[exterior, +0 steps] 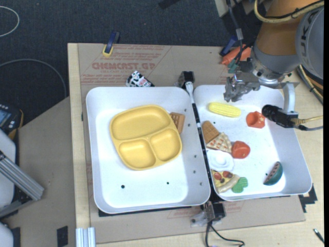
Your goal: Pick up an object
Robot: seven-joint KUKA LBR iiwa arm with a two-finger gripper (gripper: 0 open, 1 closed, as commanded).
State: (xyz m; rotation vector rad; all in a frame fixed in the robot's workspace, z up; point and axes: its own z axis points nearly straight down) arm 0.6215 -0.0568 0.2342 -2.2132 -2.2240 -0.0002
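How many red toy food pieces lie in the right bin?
2. One red piece lies near the bin's far right side, right of the corn. The other sits mid-bin, beside the waffle wedge. More could hide under the arm.

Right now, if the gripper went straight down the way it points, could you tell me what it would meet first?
Most likely the corn: the gripper hangs just above it in the right bin. Depth is hard to judge from this slanted view, so it could land on bin floor beside the corn.
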